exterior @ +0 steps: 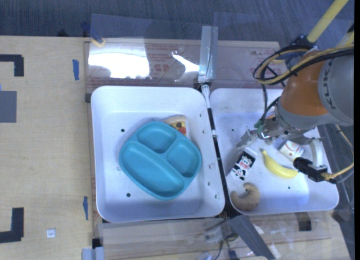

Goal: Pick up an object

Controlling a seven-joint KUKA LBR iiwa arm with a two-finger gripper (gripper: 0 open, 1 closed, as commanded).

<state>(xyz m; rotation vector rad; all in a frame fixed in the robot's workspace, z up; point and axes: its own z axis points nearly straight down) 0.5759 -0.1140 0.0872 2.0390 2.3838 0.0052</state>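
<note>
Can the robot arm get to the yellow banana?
Probably yes. The banana lies in the open in the right bin, with nothing on top of it, and the gripper hangs over that same bin, just beside it.

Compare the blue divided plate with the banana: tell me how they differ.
The blue divided plate lies in the left bin; the banana lies in the right bin. The plate is far larger, broad and split into compartments; the banana is small, slim and curved. The plate is teal, the banana yellow. Both rest flat on a bin floor.
</note>
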